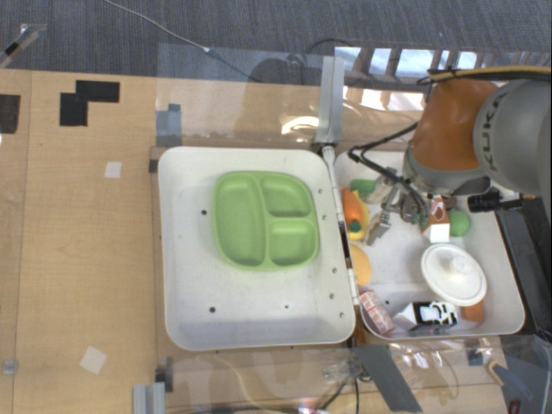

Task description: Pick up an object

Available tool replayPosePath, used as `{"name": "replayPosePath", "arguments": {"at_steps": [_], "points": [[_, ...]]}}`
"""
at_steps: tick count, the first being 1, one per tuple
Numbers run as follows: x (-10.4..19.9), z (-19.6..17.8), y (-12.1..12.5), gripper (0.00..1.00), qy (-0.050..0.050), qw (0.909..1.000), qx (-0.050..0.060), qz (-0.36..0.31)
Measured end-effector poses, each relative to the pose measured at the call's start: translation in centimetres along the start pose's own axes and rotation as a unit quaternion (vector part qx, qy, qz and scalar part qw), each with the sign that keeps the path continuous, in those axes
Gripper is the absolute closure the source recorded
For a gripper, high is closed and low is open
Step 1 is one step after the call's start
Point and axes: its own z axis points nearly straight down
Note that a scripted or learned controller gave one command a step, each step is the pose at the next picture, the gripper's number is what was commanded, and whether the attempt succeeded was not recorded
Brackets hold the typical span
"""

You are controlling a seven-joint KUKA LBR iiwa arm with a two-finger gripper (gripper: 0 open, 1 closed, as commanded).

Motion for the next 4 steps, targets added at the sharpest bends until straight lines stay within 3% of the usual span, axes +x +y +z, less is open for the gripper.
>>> {"name": "replayPosePath", "arguments": {"at_steps": [1,2,3,4], "points": [[2.2,-0.1,-0.5,0.0,-0.001,0.9908,0.0,0.135],[-2.1,-5.1,-9.8,0.0,0.0,0.9931,0.003,0.117],[-2.6,-3.9,-8.4,0.0,-0.004,0.9917,0.001,0.129],[-3.4,-2.3,-8.8,0.0,0.0,0.9896,0.001,0.144]]}}
